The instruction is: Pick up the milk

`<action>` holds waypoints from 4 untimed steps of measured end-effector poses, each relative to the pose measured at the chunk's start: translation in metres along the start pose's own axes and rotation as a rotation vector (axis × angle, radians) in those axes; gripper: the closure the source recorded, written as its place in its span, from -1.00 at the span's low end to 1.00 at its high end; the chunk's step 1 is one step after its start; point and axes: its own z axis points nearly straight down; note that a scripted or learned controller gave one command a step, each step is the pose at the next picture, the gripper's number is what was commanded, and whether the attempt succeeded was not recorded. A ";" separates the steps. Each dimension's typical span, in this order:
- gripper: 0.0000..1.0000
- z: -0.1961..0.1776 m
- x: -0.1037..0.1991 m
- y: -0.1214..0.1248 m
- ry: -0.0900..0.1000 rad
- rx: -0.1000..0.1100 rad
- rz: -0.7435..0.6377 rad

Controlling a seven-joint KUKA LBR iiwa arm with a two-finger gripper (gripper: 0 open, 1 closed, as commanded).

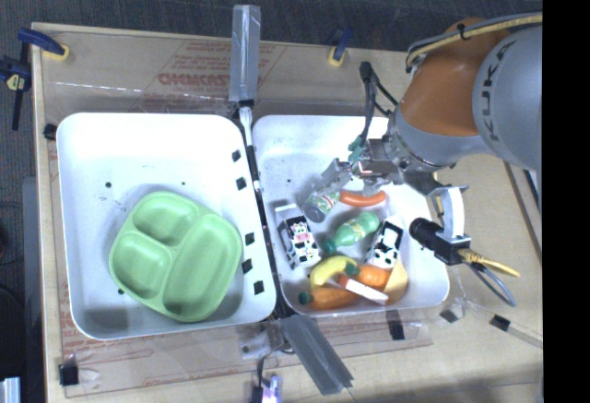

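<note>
Approach is the step in hand: the gripper (334,178) hangs low over the right bin (277,138), above a small bottle (324,204); whether it is open or closed I cannot tell. The milk (300,241), a cow-patterned carton, lies near the bin's left wall, so the next move likely calls for shifting toward it before descending.

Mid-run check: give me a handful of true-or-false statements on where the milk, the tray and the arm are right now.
1. The green tray lies in the left bin. True.
2. The milk carton sits on the green tray. False: it lies in the right bin, near the divider.
3. The gripper is above the right bin. True.
4. The gripper has the milk carton lifted. False: the carton lies in the bin, apart from the gripper.
5. A banana lies in the left bin. False: it is in the right bin's front pile.
</note>
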 end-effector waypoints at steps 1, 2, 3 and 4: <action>-1.00 0.136 0.004 -0.027 0.000 0.001 -0.144; 1.00 0.127 0.003 -0.027 -0.001 0.002 -0.150; 1.00 0.141 0.029 -0.053 -0.009 -0.014 -0.190; 1.00 0.141 0.029 -0.053 -0.011 -0.014 -0.230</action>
